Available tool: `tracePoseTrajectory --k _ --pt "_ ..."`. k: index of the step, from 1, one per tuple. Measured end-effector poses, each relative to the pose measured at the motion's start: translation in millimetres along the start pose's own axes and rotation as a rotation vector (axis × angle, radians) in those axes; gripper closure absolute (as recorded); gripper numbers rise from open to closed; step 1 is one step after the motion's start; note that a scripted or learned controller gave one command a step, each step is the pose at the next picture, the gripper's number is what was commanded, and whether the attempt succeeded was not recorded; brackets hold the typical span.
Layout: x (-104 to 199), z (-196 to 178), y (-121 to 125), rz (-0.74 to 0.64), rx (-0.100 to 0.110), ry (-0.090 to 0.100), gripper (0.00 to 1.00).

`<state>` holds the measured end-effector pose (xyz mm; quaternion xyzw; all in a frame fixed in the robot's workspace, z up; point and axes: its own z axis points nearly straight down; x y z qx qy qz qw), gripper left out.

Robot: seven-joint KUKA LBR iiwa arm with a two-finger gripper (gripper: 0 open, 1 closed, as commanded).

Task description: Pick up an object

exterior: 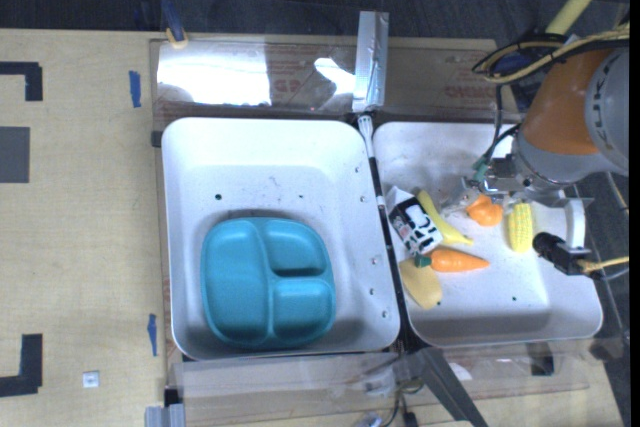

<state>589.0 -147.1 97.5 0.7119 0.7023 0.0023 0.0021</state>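
Over the right bin point(575, 315) the gripper point(487, 187) hangs low, just beside a small orange piece point(485, 211); can't tell its state. Carrot point(458, 261), corn cob point(520, 225), banana point(440, 218) lie close by. Blue tray point(266, 277) sits in left bin point(200, 150).

Grey rounded metal arm point(612, 110) with a broad orange band point(562, 110) above the wrist. Yellow and black cables point(530, 50) loop beside the band. Silvery two-finger gripper point(487, 183) with small dark fittings at the wrist end.
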Motion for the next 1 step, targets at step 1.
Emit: tracePoseTrajectory --k 1 --pt "62.1 -103.6 44.5 0.056 -0.004 0.001 1.0"
